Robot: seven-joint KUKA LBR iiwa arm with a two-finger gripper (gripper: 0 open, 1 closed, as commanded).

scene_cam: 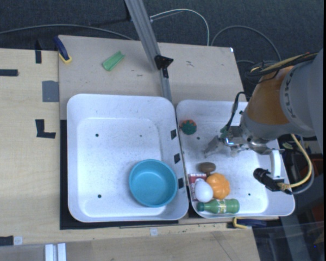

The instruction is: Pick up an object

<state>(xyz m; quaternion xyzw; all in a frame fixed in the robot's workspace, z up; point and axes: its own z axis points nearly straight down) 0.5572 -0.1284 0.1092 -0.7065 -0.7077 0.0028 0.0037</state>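
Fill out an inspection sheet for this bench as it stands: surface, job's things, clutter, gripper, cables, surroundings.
Surface: wooden bench bearing two white bins, left bin and right bin, side by side.
Job's things: in the right bin, a small green and red ball near the far left corner; a brown lump, an orange, a white egg, a red and white box and a green bottle lying on its side, bunched at the near left.
Clutter: blue bowl in the left bin; green block on the board behind.
Gripper: gripper low over the right bin, holding nothing.
Cables: white cable looping behind the bench; yellow cable by the arm.
Surroundings: dark floor; grey pole.
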